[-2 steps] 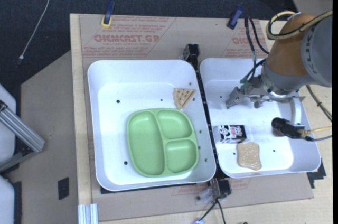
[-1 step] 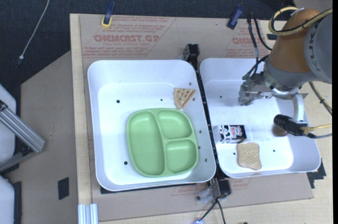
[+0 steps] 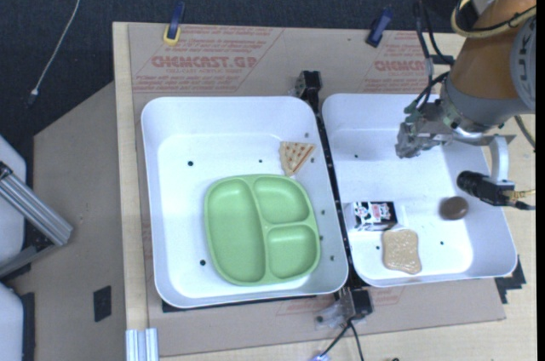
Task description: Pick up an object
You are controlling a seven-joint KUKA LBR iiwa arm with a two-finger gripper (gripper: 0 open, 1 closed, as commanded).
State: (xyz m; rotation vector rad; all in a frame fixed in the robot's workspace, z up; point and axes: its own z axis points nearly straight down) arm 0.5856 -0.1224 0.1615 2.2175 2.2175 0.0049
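Observation:
My gripper (image 3: 412, 141) hangs over the back middle of the right bin (image 3: 366, 121), pointing down, with nothing visibly between its fingers. In that bin lie a small black-and-white packet (image 3: 373, 214) near the left wall, a tan bread-like slice (image 3: 401, 251) at the front, and a small brown round piece (image 3: 454, 209) to the right. All three sit toward the front, apart from the gripper. The left bin (image 3: 170, 138) holds a green divided plate (image 3: 261, 228) and a tan cracker (image 3: 295, 155) near its back right corner.
A black cylindrical part (image 3: 485, 187) of the arm's wrist reaches over the right bin's right side. Black clamps (image 3: 309, 83) sit where the two bins meet at the back, and blue clips (image 3: 174, 25) hold the cardboard sheet under the bins.

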